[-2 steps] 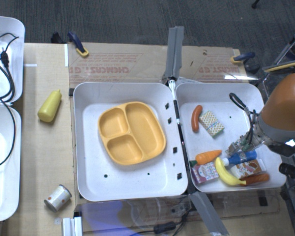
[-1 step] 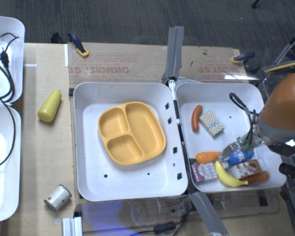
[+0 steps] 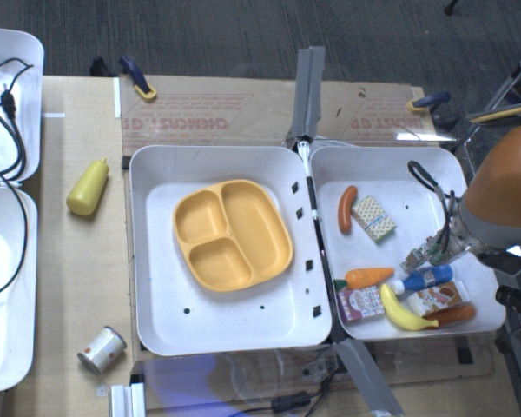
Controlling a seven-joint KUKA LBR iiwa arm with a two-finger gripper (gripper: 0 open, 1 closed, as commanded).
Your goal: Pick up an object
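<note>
Banana [image 3: 403,312] at 5 o'clock in right bin [image 3: 365,159]: light, soft, slippery, grab mid-body; pincer [image 3: 425,255] near bottle [image 3: 425,278], grip state can't tell.

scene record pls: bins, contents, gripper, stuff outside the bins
left bin: yellow divided plate
right bin: hot dog, small box, carrot, blue-capped bottle, banana, snack pack
gripper: low in right bin, just above the bottle; finger state unclear
bench, outside bins: mustard bottle, small can
</note>
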